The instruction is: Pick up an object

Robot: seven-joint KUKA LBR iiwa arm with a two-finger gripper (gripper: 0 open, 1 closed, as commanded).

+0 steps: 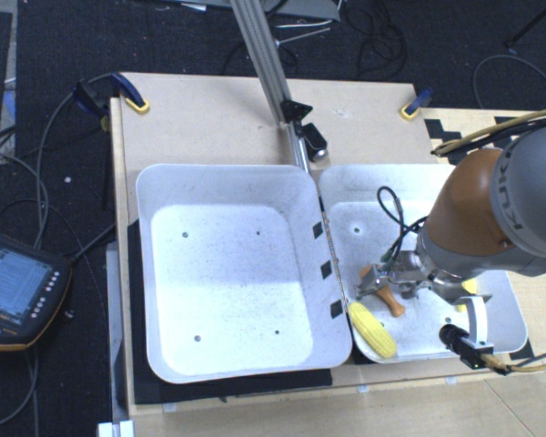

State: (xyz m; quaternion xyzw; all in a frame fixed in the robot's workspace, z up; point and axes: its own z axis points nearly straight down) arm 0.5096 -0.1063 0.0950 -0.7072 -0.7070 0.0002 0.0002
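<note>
I hung low inside the right bin [350, 185], just over the small orange carrot-like piece [394, 304] lying near that bin's middle. Whether my grip was clenched or released, I could not tell. The risk, as I judged it: the piece was short, slim and smooth, lying flat on the bin's floor, so a closing pinch might skid it aside or catch only its tip. The yellow corn cob [372, 330], bumpy and thicker, lay close by toward the bin's near-left corner and could be nudged.
</note>
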